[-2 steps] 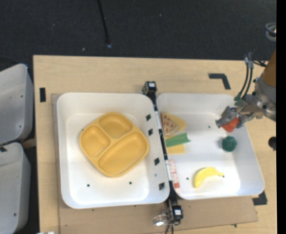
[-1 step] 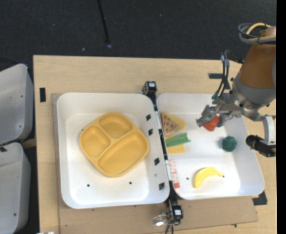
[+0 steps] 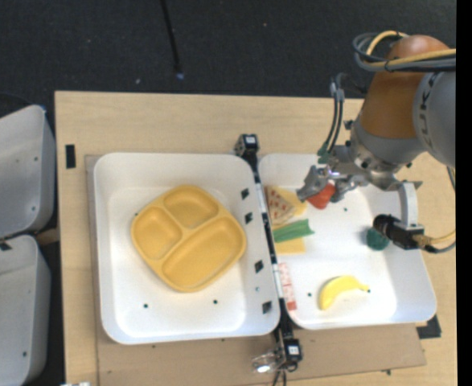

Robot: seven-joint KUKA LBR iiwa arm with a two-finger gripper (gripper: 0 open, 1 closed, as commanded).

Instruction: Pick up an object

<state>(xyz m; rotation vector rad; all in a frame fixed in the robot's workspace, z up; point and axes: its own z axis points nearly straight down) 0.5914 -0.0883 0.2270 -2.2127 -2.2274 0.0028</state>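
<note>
I see the claw (image 3: 322,188) low in the right bin (image 3: 404,296), with a small red object (image 3: 322,197) under its fingertips; I cannot tell whether it pinches that object. The red object looks too compact and too hidden to give a long axis. The arm (image 3: 392,103) comes in from behind and right of the claw, wrist bent downward. Just left of the claw lies a pizza slice (image 3: 281,205); nearer me, a green stick (image 3: 293,232), then a banana (image 3: 342,291). A yellow divided plate (image 3: 189,236) sits in the left bin (image 3: 123,312).
</note>
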